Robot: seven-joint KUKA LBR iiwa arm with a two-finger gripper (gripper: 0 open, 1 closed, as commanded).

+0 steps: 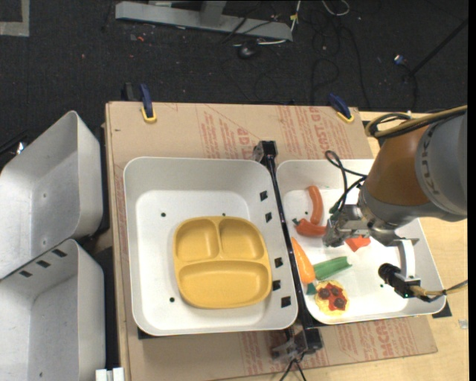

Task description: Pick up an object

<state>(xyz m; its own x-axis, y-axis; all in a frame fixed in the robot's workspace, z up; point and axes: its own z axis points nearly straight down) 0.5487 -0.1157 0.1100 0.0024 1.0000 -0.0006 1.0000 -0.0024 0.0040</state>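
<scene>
Dark speckled carpet floor [67,67] surrounds the setup. Grey metal bar [201,18] and loose black cables [327,67] lie on it at top. Brown cardboard-covered tabletop [216,126] with red printed lettering, held by two blue-and-yellow clamps [147,104] at its far edge. Two spare white plastic tubs [44,223] stand left of it.

Toys scattered across the right bin [428,245], all crowded around the gripper [336,237]. A red sausage [316,204] lies lengthwise just above the jaws, with a red pepper [311,228] right at their left tip. A small red-orange piece [358,242] peeks out just to their right. Below them, a green pod [331,265] lies slanted, an orange carrot [303,260] angles down-left, and a pizza slice [332,297] with dark toppings sits lowest, flat.
</scene>
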